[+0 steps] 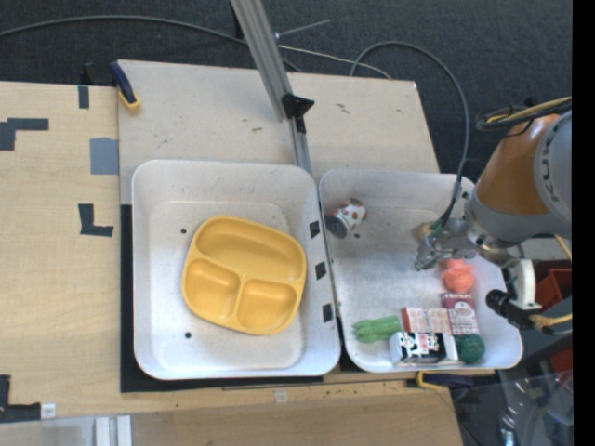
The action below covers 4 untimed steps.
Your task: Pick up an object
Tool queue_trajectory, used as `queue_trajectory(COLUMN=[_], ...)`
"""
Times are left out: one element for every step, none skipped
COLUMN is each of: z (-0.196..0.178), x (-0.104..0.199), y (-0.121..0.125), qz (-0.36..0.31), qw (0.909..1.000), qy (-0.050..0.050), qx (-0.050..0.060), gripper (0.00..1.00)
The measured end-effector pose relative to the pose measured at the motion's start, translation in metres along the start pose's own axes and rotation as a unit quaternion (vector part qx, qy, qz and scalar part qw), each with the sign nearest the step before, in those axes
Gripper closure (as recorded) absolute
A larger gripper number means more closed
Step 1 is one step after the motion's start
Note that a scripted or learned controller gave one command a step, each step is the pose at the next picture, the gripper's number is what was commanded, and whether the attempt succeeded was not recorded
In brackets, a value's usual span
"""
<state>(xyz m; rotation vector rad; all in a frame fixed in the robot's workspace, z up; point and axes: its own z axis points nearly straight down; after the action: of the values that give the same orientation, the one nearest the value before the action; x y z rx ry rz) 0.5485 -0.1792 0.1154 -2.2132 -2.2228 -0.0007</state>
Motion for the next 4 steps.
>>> queue_trajectory(z=[-0.057, -0.110, -0.100, -0.109], x=[0.007, 0.007, 0.064, 0.112], y=[0.009, 0.010, 0.009, 0.007], qz=[0.001, 0.001, -0.001, -0.001], qw=[1.0000, 1.0000, 1.0000, 1.0000], qy=[-0.002, -0.003, -0.001, -0.001], qx=[-0.004, -0.004, -0.001, -0.001], gripper=[1.00, 1.00, 1.00, 1.00])
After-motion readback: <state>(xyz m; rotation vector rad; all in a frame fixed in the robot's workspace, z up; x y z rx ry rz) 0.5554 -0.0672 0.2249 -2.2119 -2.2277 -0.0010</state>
